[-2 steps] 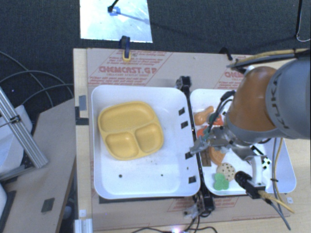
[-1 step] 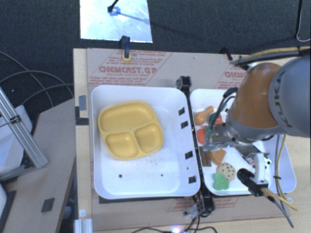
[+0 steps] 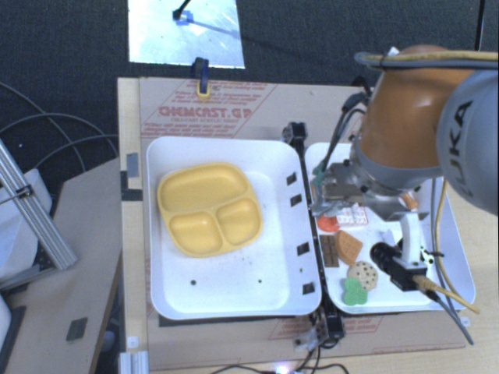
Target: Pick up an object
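Several small food toys lie along the left side of the right bin (image 3: 456,283): a red piece (image 3: 327,224), a dark brown bar (image 3: 329,250), an orange wedge (image 3: 350,246), a speckled round cookie (image 3: 362,274) and a green piece (image 3: 355,292). My gripper (image 3: 340,199) hangs low over the upper left part of this bin, just above the red piece, with the arm's orange band covering the bin's far half. A white item with red print (image 3: 353,217) sits right under the gripper body.
The left bin (image 3: 234,287) holds a yellow compartment tray (image 3: 209,207) in its upper left half. Black clips line the divider (image 3: 306,232) between the bins. A cardboard sheet (image 3: 210,107) lies behind the bins.
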Robot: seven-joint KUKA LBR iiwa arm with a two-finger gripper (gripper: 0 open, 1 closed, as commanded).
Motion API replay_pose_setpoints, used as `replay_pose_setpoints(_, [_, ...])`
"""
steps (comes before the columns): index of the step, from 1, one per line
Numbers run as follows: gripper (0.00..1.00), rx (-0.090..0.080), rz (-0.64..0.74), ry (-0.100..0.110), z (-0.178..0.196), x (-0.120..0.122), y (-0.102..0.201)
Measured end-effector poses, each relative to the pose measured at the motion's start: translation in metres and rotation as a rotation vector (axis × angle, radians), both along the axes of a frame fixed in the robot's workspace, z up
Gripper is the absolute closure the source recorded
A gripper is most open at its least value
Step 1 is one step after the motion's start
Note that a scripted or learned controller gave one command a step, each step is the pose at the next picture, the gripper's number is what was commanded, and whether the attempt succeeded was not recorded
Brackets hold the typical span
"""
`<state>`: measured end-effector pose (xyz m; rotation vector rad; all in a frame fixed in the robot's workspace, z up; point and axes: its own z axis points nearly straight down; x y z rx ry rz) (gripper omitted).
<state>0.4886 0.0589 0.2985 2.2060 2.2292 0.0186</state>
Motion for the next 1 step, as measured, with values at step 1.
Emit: replay_pose_setpoints(1, [1.00, -0.002, -0.001, 0.012, -0.0155, -0.0023, 0.0599])
